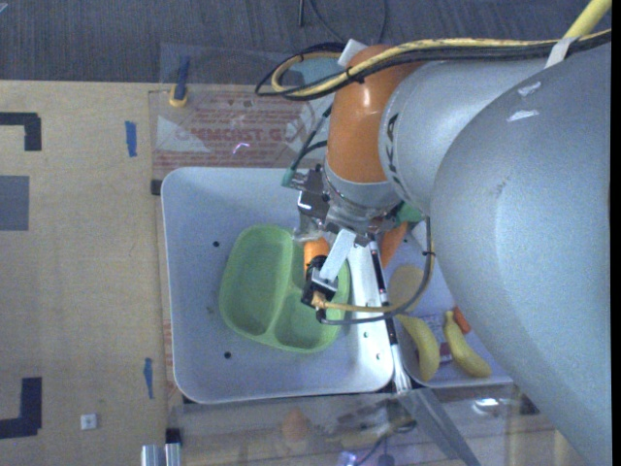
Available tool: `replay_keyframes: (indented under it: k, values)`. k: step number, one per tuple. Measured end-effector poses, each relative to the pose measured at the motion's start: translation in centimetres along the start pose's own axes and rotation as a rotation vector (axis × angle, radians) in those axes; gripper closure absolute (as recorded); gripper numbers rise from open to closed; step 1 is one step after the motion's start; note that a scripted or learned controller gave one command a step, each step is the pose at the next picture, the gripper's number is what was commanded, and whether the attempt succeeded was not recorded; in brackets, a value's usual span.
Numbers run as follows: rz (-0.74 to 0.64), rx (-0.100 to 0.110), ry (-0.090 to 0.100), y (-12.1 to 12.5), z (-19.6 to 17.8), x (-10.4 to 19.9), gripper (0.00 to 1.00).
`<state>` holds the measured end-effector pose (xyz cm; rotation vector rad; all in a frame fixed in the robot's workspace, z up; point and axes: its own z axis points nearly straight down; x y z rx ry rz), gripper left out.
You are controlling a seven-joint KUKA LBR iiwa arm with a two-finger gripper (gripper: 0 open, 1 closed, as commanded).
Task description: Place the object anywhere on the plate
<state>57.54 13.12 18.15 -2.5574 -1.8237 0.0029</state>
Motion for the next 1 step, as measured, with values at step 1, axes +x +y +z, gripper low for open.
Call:
replay_keyframes:
  k: [1]
  values:
    - [0.000, 0.000, 0.000, -0.01, -0.01, 0.01, 0.00]
